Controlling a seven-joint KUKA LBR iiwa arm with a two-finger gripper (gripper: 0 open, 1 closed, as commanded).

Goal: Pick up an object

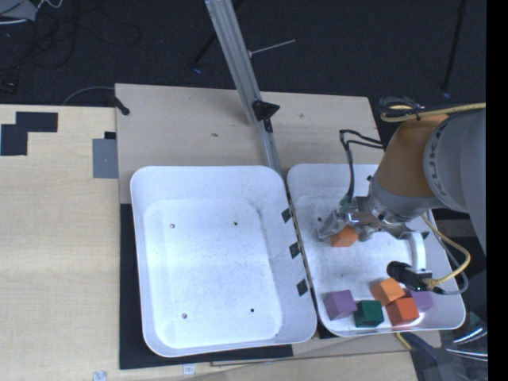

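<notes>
- Nearest the camera, along the front wall of the right bin (444, 324): 1 green block (367, 314), 1 purple block (340, 303) beside it on the side toward the left bin, 2 orange blocks (395, 302) stacked close on its other side, and a smaller purple piece (423, 299) past those, toward the right bin's outer wall.
- Farther back, near the middle of the right bin: gripper (343, 230) low over the floor, with an orange block (344, 237) right at its tips.
- Fingers apparently set on either side of that orange block, yet too blurred to call pinching; cannot tell whether spread or closed.
- Judged step: closing on the orange block before lifting.
- To do well: centre the block between both fingers, press square on 2 opposite flat faces, close fully, then rise straight up, slowly, clear of the right bin's rim.
- Risk: a corner grip, likely to let the block twist out.
- Beyond the right bin's inner wall: the left bin (159, 181).
- Farthest, behind the right bin: a slanted metal rail (238, 62).
</notes>
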